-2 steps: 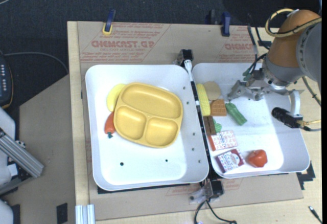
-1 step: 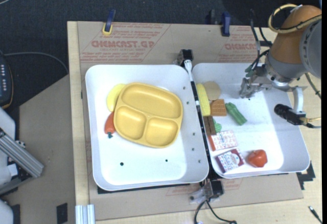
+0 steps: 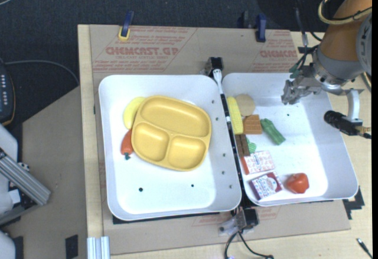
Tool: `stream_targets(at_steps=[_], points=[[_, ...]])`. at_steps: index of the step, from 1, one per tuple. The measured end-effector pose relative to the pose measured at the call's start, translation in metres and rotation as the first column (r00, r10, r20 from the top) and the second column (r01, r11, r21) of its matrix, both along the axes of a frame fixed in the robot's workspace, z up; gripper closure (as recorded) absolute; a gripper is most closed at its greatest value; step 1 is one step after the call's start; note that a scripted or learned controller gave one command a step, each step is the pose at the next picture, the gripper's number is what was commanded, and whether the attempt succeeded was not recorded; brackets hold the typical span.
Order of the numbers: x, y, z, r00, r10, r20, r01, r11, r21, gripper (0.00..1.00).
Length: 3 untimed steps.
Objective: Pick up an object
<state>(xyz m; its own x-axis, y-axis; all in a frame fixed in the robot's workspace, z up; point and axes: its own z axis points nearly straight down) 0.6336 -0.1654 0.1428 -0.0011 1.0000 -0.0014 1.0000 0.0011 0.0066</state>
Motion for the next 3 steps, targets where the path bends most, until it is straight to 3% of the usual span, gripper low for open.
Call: stream_targets(at_steps=[2,3], points=[[0.004,-0.002,0.085,1.000,0.000,0.000,0.000,1.000,-0.001,1.00],[0.015,0.041,0.087,1.000,0.003,-0.003,-0.003,1.000,0.001,1.00]])
